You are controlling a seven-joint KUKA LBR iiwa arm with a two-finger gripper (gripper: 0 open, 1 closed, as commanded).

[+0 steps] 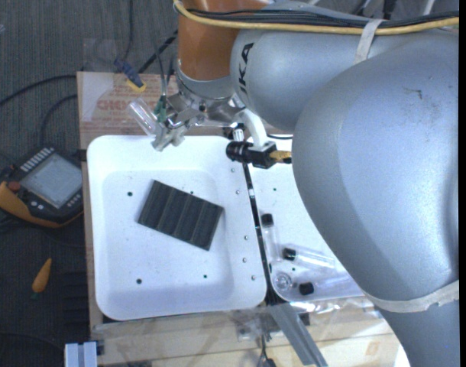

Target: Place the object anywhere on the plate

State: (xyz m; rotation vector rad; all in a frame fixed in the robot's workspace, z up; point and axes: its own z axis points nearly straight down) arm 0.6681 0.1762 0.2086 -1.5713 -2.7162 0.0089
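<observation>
White bin [111, 281], dark ribbed slab [179, 214], grey arm [370, 128] banded orange.

The object [179, 214] was a dark, ribbed rectangular slab. It lay flat in the left bin [114, 281], near the middle, its long side slanting down to the right.

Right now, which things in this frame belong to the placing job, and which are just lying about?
Job:
- gripper, at the left bin's far edge
- dark ribbed slab, flat in the left bin; may be the plate

Lying about:
- handheld pendant, left of the bench
- orange tool on the floor
- clear items in the right bin
</observation>
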